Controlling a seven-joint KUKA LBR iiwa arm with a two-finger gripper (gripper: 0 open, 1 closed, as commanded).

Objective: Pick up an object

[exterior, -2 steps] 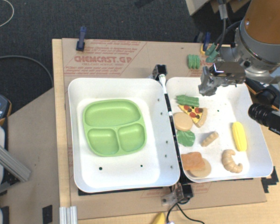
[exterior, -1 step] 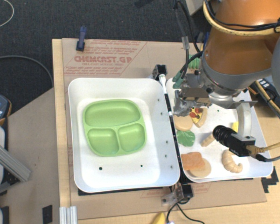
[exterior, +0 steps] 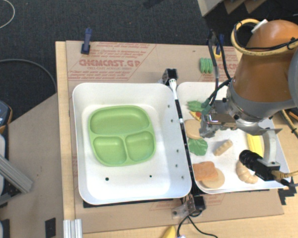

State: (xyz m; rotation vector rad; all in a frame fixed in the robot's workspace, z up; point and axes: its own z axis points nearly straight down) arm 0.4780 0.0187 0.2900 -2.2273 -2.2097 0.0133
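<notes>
1. Camera view from above has the small toy-food pieces all in the right-hand white bin (exterior: 280, 155). I count about seven:
   - one round tan bun-like piece (exterior: 192, 129) by the bin's left wall;
   - one green leaf-shaped piece (exterior: 197, 146) just below it;
   - a second green leafy piece (exterior: 195, 105) nearer the far wall, partly under the arm;
   - one small beige lump (exterior: 222, 147) near the bin's middle;
   - one flat orange-pink slice lying on a pale round disc (exterior: 209, 174) at the near left corner;
   - one tan croissant-shaped piece (exterior: 246, 173) at the near side;
   - one yellow strip (exterior: 255, 145), partly hidden by the arm.
2. The beige lump is elongated, its long axis running slantwise from lower left to upper right. The yellow strip runs roughly from far to near. The croissant curves along the near wall.
3. The two-finger gripper (exterior: 207, 125) hangs low over the right bin, just beside the bun-like piece and above the leaf. I cannot tell whether it is open or closed, and no piece can be seen held in it.
4. The grey arm with its orange band (exterior: 265, 58) covers the bin's far right part; one black cylindrical part (exterior: 256, 164) juts out beside the croissant.
5. The left-hand white bin (exterior: 84, 133) holds one light green three-compartment plastic tray (exterior: 121, 134), lying flat, its large compartment toward the far side.
6. Both bins sit on a brown cardboard sheet (exterior: 109, 61) printed with red lettering. One small green ridged piece (exterior: 205, 65) lies on it beyond the right bin, and one blue clamp (exterior: 86, 40) grips its far edge.
</notes>
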